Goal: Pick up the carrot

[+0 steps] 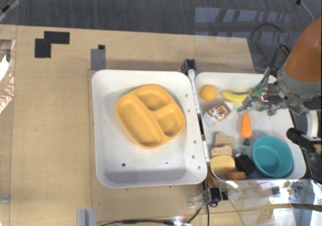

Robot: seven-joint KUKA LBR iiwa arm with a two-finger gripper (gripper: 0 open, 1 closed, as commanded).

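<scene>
the near end of the right bin (302, 172) is crowded: a teal bowl (272, 156), a small black piece (245, 163), and tan and orange blocks (223, 160) that are hard to name at this size. just beyond them the carrot (246, 126) lies flat on the bin floor, between the bowl and the jaws, its green stub toward the bowl and its blunt orange end toward the gripper (254, 100). it looks like a small toy: probably light, stiff and smooth-skinned, so likely to slip or roll if pinched near the taper. the thick middle of the orange body, taken across its width, seems the safest hold, and there is free floor on both long sides.

the jaws hover just above the carrot's far end, not touching it; they appear apart, with nothing between them, though glare makes the tips hard to read. farther back sit a printed packet (219, 113), a banana (235, 96) partly covered by the gripper, and an orange ball (208, 92). the arm is cut off at the right. in the left bin (108, 169) rests a yellow divided plate (150, 115).
</scene>
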